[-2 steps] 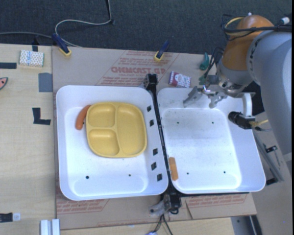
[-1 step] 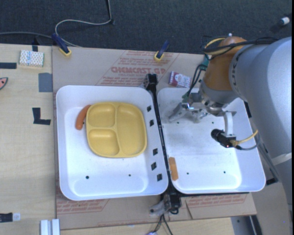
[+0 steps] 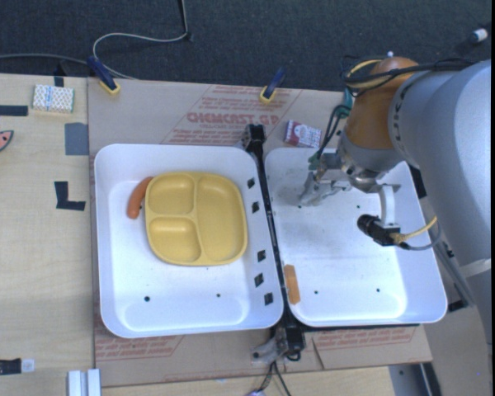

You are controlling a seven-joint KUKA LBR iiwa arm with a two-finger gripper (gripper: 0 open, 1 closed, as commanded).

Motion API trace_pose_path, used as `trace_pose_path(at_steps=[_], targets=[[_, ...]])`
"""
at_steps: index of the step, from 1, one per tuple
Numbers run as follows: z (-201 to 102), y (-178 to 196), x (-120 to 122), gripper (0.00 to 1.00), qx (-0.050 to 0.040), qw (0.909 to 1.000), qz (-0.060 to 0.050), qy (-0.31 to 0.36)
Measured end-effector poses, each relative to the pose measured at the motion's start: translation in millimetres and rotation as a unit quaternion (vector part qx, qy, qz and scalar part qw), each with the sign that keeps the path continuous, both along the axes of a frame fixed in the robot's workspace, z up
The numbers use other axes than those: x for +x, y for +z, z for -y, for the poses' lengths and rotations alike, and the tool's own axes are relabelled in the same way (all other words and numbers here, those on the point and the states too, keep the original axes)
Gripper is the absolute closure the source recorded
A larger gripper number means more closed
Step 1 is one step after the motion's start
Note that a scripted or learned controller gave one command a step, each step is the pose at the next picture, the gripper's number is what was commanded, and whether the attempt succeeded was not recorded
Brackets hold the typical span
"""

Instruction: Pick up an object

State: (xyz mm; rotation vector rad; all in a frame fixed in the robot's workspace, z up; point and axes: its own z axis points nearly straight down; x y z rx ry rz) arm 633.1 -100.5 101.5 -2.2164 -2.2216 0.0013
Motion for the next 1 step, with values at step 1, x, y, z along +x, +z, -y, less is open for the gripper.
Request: trace_pose_path(at_steps=[1], targets=[[-0.8, 9.2, -0.1, 1.0, 0.0007, 1.0, -0.001, 0.0]])
